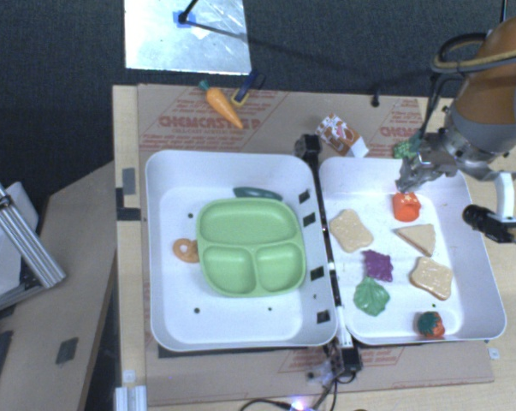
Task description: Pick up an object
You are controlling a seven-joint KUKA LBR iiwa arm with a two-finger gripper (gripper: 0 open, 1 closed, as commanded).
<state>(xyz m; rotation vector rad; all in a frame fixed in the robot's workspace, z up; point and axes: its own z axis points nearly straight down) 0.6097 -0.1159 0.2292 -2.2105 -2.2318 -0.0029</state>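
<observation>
One likely target: the small orange-red piece (406, 206) in the far part of the right bin (489, 302), with the pincer (409, 181) hovering just above and slightly far of it. Can't tell whether the pincer is apart or together; the tips blur into a grey lump against the bin wall. Nothing visibly held.

Risks, as I judge them:
- Pincer sits a bit off the orange-red piece, toward the far wall. A straight drop could land on its far edge and push it rather than straddle it.
- Far wall of the bin is right beside the tips, so a clip on the rim is possible on descent.
- The piece looks small and rounded and could squirt out on closing.
- Something green (404, 150) sits just outside the bin's far edge near the wrist; the arm might brush it.
- Nearest neighbours are the bread slice (351, 229) to the left and the pale wedge (417, 238) on the near side. Both are apart from the target, so low risk of a double grab.

Hard to make out:
- Fingertip shape and gap.
- Whether the tips touch the orange-red piece or hang clear of it.
- Arm is cut off at the right edge.
- A dark green thing (258, 193) is half tucked behind the far rim of the green tray (250, 247) in the left bin (168, 229); identity unclear.
- The green item by the wrist is partly covered.
</observation>
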